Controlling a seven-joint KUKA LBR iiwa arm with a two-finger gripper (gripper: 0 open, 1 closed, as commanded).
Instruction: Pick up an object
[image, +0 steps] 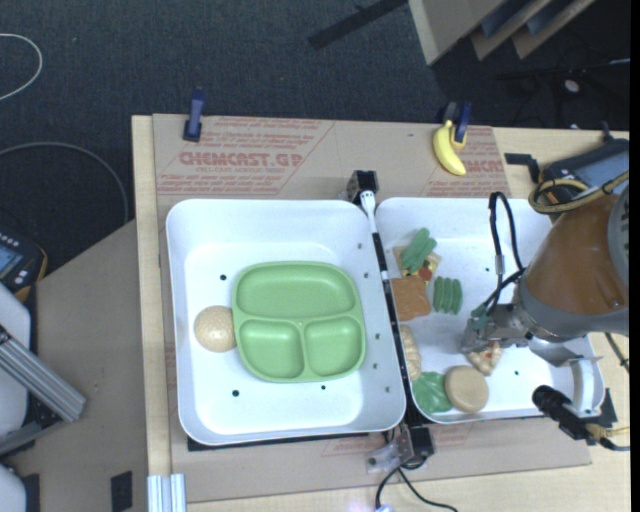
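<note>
While one green tray (297, 320) fills the left bin (190, 400), one banana (448, 150) lies outside.

We see a bench (300, 150) topped with brown cardboard printed in red lettering, set over dark carpet. Directly on it sit two shallow white bins side by side, the left bin (190, 300) and the right bin (470, 215), their inner rims touching along a black strip, with a black clamp (363, 186) at the far end of that seam. Along the far edge we find a blue clip (194, 114) at the left and a yellow banana (449, 152) near the right, just beside a second blue clip (460, 120).
</note>
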